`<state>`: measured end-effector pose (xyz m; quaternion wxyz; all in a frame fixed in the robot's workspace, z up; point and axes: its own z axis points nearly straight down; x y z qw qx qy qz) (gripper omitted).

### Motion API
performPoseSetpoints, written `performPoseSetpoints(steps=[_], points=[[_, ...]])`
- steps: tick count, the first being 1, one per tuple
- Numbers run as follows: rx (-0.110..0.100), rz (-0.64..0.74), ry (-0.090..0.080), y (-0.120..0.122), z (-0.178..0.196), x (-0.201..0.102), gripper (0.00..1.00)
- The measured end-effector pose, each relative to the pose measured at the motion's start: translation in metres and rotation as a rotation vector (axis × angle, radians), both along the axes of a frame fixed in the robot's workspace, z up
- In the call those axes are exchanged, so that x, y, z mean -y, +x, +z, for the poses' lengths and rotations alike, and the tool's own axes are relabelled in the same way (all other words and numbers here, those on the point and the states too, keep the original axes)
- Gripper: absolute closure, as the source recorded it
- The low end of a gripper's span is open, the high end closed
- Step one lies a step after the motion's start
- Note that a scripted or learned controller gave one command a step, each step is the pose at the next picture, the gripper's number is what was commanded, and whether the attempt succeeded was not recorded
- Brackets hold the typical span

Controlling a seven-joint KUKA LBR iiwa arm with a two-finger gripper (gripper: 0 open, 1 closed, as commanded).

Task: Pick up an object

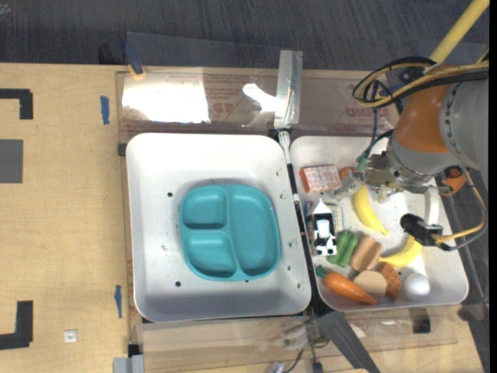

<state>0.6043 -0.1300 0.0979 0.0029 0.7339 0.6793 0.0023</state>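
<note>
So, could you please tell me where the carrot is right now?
The carrot lies in the right bin, near its front-left corner, just below the green vegetable and left of the bread roll.

Dark grey carpet floor (233, 6) beyond a pale wooden bench (54, 208) with black corner marks (22, 103).

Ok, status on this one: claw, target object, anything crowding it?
Claw low in right bin, fingers unreadable. Banana directly beneath, not seen gripped. Red-patterned box and second banana close alongside. Teal tray sits in left bin.
</note>
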Motion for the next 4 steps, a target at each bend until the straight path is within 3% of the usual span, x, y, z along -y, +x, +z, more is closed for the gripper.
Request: performPoseSetpoints(steps=[1, 2, 3, 4], points=[[-0.003, 0.228, -0.002, 0.009, 0.024, 0.036, 0.0], [-0.002, 0.269, -0.002, -0.027, -0.011, -0.003, 0.0], [0.005, 0.269, -0.005, -0.025, 0.001, -0.003, 1.0], [0.002, 0.3, 0.001, -0.006, 0.091, -0.097, 1.0]])
